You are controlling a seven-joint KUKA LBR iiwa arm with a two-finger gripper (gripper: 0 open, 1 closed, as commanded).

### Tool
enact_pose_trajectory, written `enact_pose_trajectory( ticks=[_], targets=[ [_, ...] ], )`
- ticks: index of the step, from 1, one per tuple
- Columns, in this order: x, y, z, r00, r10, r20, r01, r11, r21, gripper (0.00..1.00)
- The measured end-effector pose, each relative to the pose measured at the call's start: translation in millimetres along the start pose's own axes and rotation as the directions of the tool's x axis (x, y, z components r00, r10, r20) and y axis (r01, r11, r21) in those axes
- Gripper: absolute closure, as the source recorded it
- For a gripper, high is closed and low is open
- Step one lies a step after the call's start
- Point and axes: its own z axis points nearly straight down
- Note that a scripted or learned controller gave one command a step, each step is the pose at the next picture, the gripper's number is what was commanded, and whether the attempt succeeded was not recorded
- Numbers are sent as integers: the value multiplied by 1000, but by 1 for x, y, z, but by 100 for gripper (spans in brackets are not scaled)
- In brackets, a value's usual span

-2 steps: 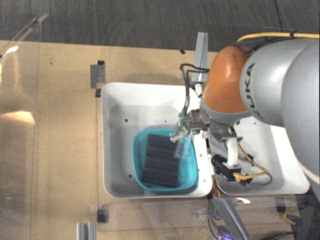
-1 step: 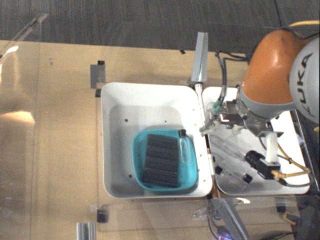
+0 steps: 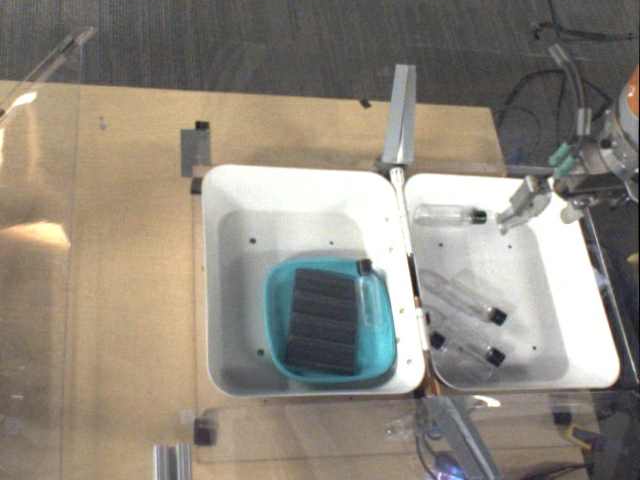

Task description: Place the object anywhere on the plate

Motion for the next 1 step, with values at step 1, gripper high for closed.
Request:
enact_pose_trajectory(
  ticks=[1],
  targets=[
    [-65,-9,-18,997,-71,2,71,997,2,0]
  ],
)
